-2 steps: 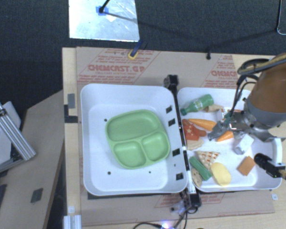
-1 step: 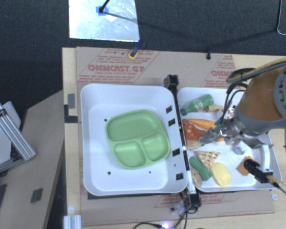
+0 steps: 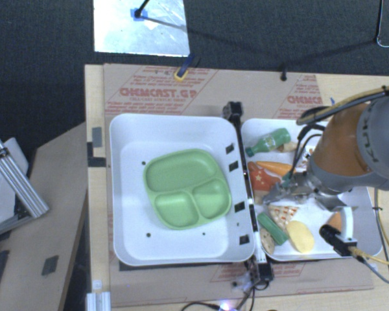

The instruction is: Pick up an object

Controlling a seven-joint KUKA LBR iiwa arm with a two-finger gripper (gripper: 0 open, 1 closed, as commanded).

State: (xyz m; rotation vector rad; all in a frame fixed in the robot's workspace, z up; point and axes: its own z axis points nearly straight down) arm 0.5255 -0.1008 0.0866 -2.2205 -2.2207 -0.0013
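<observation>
Left bin (image 3: 126, 173): holds a green divided plate (image 3: 185, 188), lying flat.
Right bin (image 3: 369, 238): crowded with a green bottle (image 3: 270, 141), orange carrot (image 3: 272, 169), yellow lemon (image 3: 300, 236) and green pickle (image 3: 272, 229).
Arm (image 3: 350, 151): reaches in from the right, wrist bent low over the right bin.
Gripper (image 3: 279, 193): down among the toys beside the carrot; cannot tell how far open, nor whether anything is held.

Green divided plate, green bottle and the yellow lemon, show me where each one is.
green divided plate (image 3: 185, 188), camera view, on the ridge between its compartments, in the left bin.
green bottle (image 3: 270, 140), camera view, on its body, at the far end of the right bin.
yellow lemon (image 3: 301, 236), camera view, on its middle, near the right bin's front edge.
</observation>
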